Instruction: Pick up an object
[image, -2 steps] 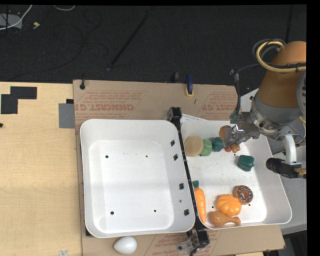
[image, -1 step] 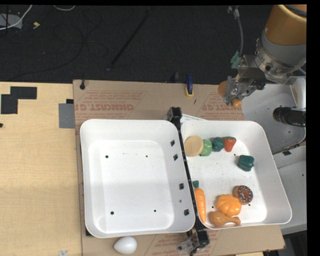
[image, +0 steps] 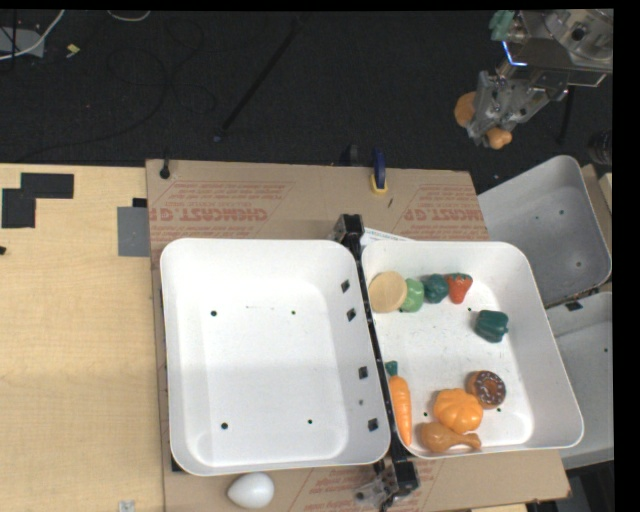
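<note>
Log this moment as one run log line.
hand: raised beyond bins, gripping small orange object | right white bin: toy foods remain

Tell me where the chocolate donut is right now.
In the camera view, the chocolate donut lies in the right bin, toward its near right corner, just up and right of the orange pumpkin and below the green pepper.
</note>
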